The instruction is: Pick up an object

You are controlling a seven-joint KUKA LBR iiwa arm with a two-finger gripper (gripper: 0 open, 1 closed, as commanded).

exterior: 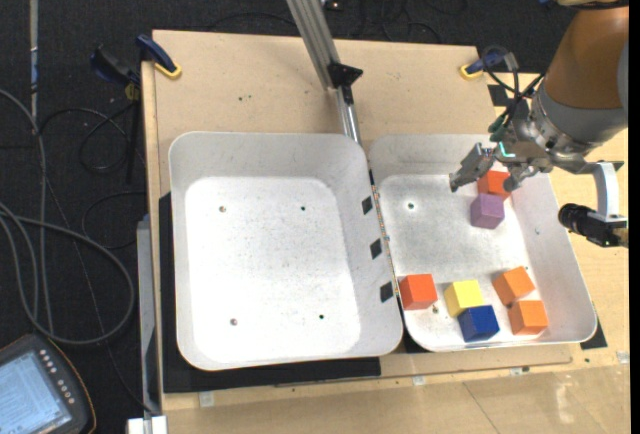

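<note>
My gripper (493, 172) hangs over the back of the right bin (560, 252), reaching in from the right. Its fingers (466, 172) are spread open. An orange block (494, 185) lies between the fingertips, and they are not closed on it. A purple block (487, 211) rests just in front of the orange one, touching it or nearly so. Near the bin's front edge lie an orange block (418, 291), a yellow block (464, 297), a blue block (479, 323) and two more orange blocks (515, 284) (528, 317).
The left bin (190, 222) lies beside the right one, their rims meeting at mid-bench. A slanted metal pole (310, 22) crosses above the bench's back. Clamps (160, 57) (485, 62) sit at the bench's back corners.
</note>
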